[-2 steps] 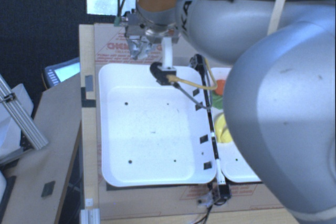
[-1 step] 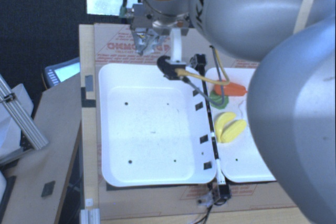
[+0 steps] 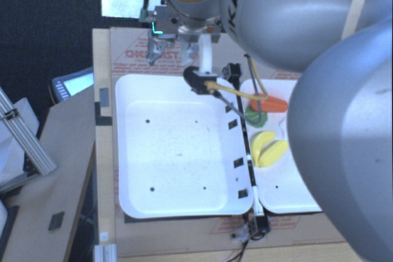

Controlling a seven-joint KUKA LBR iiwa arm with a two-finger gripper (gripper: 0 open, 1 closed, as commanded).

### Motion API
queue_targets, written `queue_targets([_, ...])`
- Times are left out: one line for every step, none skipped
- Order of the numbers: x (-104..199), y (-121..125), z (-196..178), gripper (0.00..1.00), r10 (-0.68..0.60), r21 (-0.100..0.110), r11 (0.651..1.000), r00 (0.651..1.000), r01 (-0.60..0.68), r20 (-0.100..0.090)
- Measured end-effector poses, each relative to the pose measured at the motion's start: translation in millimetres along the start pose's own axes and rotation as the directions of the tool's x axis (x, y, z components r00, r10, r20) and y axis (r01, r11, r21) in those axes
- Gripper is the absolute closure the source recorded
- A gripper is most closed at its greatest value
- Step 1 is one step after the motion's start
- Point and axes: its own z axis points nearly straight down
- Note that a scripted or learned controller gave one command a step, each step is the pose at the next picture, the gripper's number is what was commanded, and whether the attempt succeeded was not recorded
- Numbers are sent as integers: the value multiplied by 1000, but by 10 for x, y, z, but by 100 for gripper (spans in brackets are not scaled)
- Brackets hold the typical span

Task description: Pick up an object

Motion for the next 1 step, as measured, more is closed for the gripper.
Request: queue_targets([0, 0, 0, 0, 0, 0, 1000, 1000, 0, 0])
